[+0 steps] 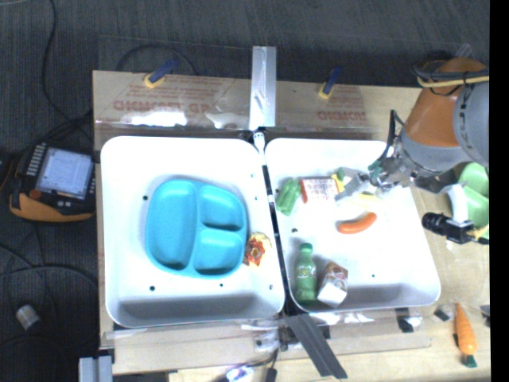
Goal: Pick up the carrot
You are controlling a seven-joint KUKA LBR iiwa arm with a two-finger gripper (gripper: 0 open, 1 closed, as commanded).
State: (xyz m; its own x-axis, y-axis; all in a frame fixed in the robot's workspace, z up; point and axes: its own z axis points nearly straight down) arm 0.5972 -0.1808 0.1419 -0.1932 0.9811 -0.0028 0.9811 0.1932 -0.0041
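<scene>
A small orange carrot [356, 224] lies alone in the right bin [413, 237], just below the hand [362, 183], whose grip I cannot tell; likely light, stiff and smooth, best pinched across its middle

Left bin [119, 213]: blue divided tray [195, 227] lying flat near centre; small orange-red item [256, 247] just beside the tray's right edge, against the dividing wall. Right bin [413, 269]: green bottle [305, 271] and small carton [333, 283] side by side at the front; green packet [287, 196] and red-and-white box [318, 189] near the back. Handheld screen unit [60, 175] on floor, left of desk [183, 98].
</scene>
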